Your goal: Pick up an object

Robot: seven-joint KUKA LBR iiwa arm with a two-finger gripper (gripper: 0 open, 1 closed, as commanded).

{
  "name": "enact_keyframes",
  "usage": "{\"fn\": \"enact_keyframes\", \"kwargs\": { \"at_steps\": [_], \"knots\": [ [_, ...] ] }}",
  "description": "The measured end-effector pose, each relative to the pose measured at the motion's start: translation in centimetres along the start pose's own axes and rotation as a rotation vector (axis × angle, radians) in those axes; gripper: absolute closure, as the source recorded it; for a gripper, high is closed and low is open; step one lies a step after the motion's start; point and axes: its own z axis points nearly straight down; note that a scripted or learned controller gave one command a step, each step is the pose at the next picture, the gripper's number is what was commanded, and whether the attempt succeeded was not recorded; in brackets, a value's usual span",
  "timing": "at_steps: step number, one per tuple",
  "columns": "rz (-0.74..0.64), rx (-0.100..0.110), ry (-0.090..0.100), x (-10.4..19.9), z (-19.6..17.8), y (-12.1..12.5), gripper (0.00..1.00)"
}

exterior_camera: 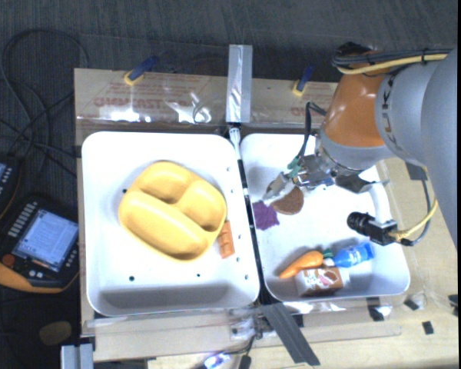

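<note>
In the right bin (334, 225) a brown lump (292, 203) lies beside the pincer (281, 186), spread unclear.

A bottle (353, 254) lies just right of the carrot (301, 263), and a jar (321, 280) just before it. Behind the carrot, by my claw (283, 184), lies a disc (290, 203). The bun (173, 208) lies well left.

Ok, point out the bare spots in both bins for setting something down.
Left bin: bare floor along the near wall, in front of the yellow lump. Right bin: a patch between purple scrap and blue bottle. Crowded along its near wall.
</note>
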Motion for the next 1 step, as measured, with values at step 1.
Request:
{"fn": "enact_keyframes", "kwargs": {
  "at_steps": [1],
  "knots": [
    [0.110, 0.002, 0.001, 6.66, 0.06, 0.78, 1.00]
  ]
}}
